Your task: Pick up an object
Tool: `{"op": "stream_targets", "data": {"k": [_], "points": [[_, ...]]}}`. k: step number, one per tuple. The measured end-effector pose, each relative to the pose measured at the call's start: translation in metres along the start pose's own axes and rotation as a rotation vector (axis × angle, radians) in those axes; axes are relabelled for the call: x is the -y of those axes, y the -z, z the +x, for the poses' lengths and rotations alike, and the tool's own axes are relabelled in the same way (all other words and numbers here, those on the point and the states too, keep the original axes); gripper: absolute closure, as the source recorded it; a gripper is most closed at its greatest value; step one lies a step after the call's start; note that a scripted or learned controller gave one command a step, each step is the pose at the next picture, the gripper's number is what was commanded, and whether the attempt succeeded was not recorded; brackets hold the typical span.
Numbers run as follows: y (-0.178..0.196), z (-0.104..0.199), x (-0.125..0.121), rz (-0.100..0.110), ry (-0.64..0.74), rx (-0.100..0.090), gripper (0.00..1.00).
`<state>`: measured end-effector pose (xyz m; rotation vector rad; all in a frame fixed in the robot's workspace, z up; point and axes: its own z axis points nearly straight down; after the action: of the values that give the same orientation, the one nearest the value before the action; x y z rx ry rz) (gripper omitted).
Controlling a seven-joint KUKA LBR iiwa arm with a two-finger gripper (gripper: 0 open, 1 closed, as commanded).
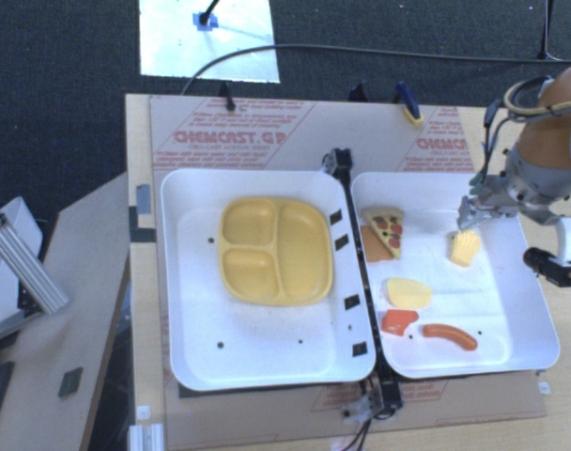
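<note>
Arm: the grey arm comes in from the right side and leans over the right bin.

Gripper: the gripper is low over the back of the right bin, just above and beside the cheese piece. Open or closed, I cannot tell from here (it looks small and blurry).

Likely target: the pale yellow cheese piece. It lies on the bin floor near the back right part of the bin, right under the gripper tip. It may be touching the gripper, but I cannot say for sure.

Which way it points: the cheese piece is a short block. Its long side runs from the gripper down toward the front of the bin, leaning a bit to the left.

Other toys in the right bin: a pizza slice near the middle wall, a yellow oval piece, a small red piece and a hot dog lying almost sideways.

Left bin: a yellow divided plate sits in the left bin.

Counter: both bins rest on the counter.

How far along: nothing is lifted yet, I think. Every toy lies flat in the bin.

What is left: get a firm hold of one toy, then raise it clear of the bin.
</note>
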<state>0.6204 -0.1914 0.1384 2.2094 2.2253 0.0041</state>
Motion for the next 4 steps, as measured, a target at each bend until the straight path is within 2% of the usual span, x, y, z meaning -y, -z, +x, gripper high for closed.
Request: {"op": "stream_targets", "data": {"k": [2,3,4], "points": [[0.126,0.006,-0.014,-0.002,0.000,0.000,1.00],[0.140,0.006,-0.016,0.001,0.000,-0.001,1.00],[0.132,0.048,-0.013,0.005,0.002,-0.002,1.00]]}}
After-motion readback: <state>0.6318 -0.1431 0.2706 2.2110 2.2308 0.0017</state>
